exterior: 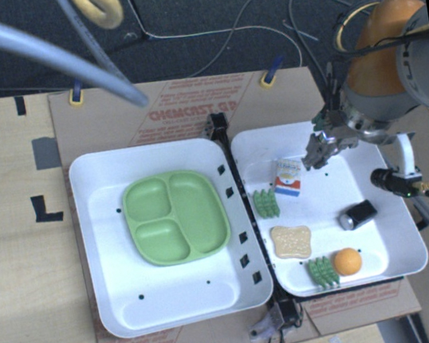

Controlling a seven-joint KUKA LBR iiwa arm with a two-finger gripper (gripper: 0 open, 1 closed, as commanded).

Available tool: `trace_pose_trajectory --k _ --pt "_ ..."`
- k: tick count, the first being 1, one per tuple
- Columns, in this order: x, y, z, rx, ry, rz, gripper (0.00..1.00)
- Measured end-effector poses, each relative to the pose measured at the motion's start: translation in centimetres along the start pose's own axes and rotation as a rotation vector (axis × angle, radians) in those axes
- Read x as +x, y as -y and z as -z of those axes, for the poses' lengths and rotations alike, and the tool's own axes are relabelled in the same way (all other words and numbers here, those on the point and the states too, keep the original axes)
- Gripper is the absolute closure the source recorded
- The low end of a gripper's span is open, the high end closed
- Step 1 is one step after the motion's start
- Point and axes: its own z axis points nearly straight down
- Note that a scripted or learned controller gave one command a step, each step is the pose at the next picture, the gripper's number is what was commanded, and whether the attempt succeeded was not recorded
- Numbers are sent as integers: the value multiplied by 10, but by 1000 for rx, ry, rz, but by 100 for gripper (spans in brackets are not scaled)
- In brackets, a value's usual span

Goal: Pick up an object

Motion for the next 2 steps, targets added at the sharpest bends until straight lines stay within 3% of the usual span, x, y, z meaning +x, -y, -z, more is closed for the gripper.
trace_pose_trajectory --k 1,2 --pt "0 -1 52 2 0 -1 100" --pt "52 -3 37 5 -1 3 100"
